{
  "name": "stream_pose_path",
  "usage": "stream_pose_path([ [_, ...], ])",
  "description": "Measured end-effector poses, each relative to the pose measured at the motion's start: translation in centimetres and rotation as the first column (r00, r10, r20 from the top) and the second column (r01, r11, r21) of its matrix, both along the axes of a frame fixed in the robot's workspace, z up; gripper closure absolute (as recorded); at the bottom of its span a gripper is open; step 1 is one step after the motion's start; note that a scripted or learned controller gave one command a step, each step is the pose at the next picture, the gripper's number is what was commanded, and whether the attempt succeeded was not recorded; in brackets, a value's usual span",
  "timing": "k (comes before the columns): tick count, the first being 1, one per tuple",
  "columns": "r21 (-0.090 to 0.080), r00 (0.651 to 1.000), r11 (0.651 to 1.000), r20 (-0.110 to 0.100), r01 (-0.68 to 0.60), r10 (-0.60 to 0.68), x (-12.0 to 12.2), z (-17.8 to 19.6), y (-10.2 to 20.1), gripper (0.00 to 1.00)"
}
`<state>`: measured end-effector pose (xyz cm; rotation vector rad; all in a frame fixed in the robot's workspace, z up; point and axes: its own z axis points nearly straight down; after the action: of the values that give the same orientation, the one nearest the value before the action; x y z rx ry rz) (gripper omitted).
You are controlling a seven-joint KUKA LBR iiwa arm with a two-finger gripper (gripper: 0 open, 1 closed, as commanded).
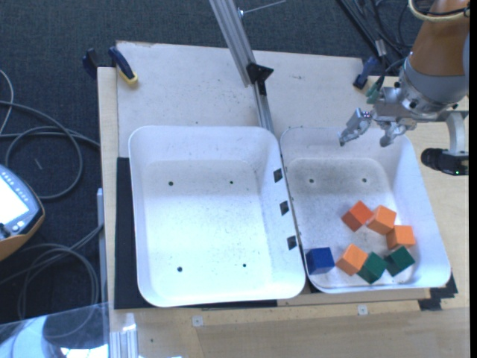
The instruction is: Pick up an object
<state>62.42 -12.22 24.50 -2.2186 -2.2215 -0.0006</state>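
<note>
Blocks: nearest the lens, a cluster in the right bin's near corner; blue block (320, 259) at the near-left, green blocks (386, 263) at the near edge, orange blocks (378, 221) among and behind them; all resting on the bin floor
Gripper: (368, 130) above the far edge of the right bin, well apart from the cluster; fingers spread apart and pointing down, nothing between them
Arm: (440, 43) reaches in from the right, orange band above the wrist
Right bin: (328, 177) far half bare, speckled with dirt
Left bin: (201, 207) touching the right bin along the middle divider
Done: judging by this, nothing yet; no block lifted or touched
Left: likely all of it; move toward the near corner, descend on one block, close, lift
Risk: blocks crowd together, so a clean grip on one may be hard
</note>
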Motion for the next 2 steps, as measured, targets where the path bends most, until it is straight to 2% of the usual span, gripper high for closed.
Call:
stream_pose_path([
  [1, 0.001, 1.0, 1.0, -0.01, 0.003, -0.003, -4.6, -15.0, -0.2, 0.0],
  [2, 0.001, 1.0, 1.0, -0.004, 0.004, -0.004, -9.4, -14.5, -0.6, 0.0],
])
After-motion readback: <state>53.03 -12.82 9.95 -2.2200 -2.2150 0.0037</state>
